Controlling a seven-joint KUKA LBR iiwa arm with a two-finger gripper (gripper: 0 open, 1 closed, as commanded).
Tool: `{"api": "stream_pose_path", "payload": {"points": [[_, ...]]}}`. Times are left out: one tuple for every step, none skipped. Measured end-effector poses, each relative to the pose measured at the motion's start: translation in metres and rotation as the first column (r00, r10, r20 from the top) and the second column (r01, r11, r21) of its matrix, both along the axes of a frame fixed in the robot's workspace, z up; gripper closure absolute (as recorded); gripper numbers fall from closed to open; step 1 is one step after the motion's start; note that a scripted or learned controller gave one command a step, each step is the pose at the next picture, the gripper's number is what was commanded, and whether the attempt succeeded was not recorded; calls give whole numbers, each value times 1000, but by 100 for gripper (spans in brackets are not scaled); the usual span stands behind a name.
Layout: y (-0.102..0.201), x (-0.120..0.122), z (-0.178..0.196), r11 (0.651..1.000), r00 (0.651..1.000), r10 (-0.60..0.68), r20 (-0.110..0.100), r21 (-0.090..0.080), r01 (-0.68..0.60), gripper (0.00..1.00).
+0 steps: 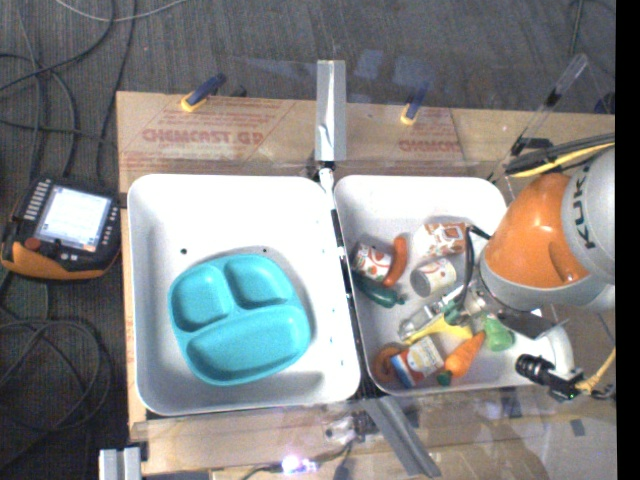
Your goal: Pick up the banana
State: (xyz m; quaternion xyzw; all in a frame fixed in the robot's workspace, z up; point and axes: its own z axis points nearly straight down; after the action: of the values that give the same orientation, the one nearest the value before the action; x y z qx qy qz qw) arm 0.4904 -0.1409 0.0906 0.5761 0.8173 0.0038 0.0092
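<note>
The end effector (462,313) is hanging low over the right bin (420,190), tucked under the arm's orange band (535,243), and whether it is open or closed cannot be told from here. It is sitting just above a crowded heap. The banana (432,325) — a thin yellow strip — is lying near the middle of that bin, almost directly under the end effector and touching or nearly touching its neighbours. A carrot (462,354) is lying just below it, a green piece (497,332) is sitting to its right, and a small can (433,278) is standing just above. A striped cup (374,260) and a red-orange sausage-shaped toy (397,258) are resting further left, near the bin's wall.

The risk is coming from the crowding: the end effector could be closing on the carrot or the can instead, or pinching the banana's narrow edge so it slips free. The left bin (150,268) is holding a blue divided plate (240,313), well apart from all this.
</note>
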Motion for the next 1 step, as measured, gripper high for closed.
{"api": "stream_pose_path", "payload": {"points": [[-2,-1,1,1000,1000,-18,-4,3,18,0]]}}
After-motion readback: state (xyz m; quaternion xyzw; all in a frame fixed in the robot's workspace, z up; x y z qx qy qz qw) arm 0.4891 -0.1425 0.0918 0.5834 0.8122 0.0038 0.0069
